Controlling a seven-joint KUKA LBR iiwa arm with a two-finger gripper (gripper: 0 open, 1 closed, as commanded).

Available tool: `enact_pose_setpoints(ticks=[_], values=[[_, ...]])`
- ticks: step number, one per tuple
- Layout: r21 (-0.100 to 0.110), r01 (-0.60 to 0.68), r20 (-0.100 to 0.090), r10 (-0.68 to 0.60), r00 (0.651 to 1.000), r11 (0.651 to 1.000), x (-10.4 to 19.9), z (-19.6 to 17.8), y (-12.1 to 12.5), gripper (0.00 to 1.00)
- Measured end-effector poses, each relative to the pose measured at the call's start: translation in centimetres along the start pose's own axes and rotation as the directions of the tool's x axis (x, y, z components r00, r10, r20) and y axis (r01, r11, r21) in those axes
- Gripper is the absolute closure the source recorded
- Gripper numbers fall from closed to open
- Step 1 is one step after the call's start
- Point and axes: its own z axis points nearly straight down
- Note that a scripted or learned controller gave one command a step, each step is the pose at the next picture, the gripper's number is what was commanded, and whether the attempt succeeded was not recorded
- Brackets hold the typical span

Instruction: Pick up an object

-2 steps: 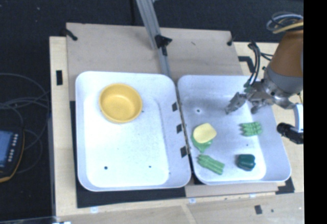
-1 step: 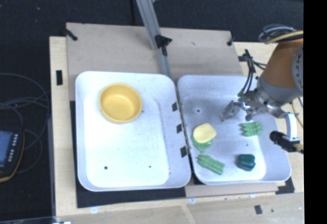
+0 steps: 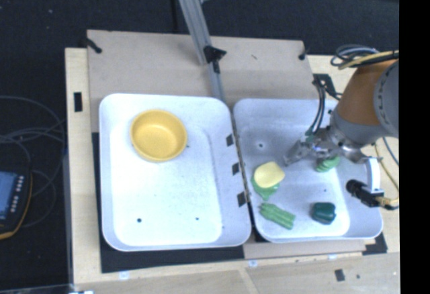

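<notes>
Gripper (image 3: 321, 154) low in right bin (image 3: 295, 118), over small green object (image 3: 328, 164); finger state can't tell. Yellow bowl (image 3: 158, 135) in left bin (image 3: 168, 219).

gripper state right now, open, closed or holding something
Gripper: over the right bin, beside a small green object; whether it is open, closed or holding that object cannot be told.

The left bin (image 3: 168, 219) is open floor apart from a yellow bowl (image 3: 158, 135) in its far-left corner. The right bin (image 3: 269, 125) is crowded near its front: yellow-green piece (image 3: 268, 176), green ridged piece (image 3: 277, 215), dark green block (image 3: 323, 212); its far part lies bare.
</notes>
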Motion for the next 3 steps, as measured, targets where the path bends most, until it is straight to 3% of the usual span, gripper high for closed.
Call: enact_pose_setpoints(ticks=[1, 3], values=[[-0.004, -0.001, 0.0, 0.001, 1.0, 1.0, 0.0, -1.2, 0.1, 1.0], [-0.007, 0.0, 0.0, 0.0, 1.0, 1.0, -0.1, -11.9, -1.1, 1.0]])
